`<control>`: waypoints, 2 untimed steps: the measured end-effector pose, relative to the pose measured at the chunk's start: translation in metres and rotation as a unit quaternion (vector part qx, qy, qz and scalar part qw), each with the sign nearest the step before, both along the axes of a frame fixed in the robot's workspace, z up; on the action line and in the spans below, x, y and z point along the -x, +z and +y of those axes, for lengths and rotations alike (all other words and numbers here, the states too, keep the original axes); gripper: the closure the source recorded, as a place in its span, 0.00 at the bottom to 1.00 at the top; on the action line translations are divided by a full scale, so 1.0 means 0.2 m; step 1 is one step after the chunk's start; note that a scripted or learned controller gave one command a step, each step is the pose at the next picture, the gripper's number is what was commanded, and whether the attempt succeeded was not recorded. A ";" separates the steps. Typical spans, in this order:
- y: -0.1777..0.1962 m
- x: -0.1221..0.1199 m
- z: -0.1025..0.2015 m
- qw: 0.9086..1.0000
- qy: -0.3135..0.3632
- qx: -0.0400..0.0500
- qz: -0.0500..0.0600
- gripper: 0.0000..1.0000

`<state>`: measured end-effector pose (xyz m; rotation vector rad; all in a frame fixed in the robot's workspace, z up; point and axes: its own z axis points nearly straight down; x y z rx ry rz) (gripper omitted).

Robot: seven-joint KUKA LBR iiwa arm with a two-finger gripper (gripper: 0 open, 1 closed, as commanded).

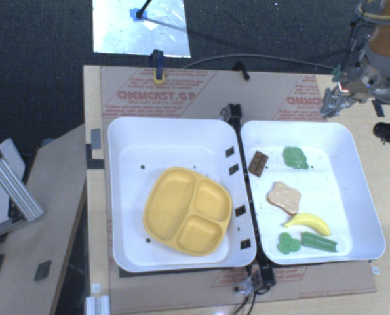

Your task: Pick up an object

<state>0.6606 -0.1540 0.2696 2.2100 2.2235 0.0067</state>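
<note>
Nearest the camera, along the front wall of the right bin, a green broccoli piece lies just beside a green bean-like stick, both close to that wall with little room in front of them. Just behind them a yellow banana lies tilted, and behind that a slice of toast sits near the bin's middle, with bare white floor to its right all the way to the right wall. Farther back, a brown chocolate-like bar lies close to the divide between the bins, and a green leafy piece sits near the back wall, apart from the bar.

Across the divide, the left bin holds a yellow sectioned tray toward its front right, leaving open floor along its back and left.

Beyond the right bin's far right corner, the gripper hangs over the cardboard outside the rim, well apart from every object; the leafy piece is nearest to it. Nothing sits between its fingers, and I cannot tell how wide they stand.
</note>
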 end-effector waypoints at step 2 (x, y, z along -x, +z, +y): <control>-0.07 0.09 0.43 1.000 0.001 -0.001 0.004 1.00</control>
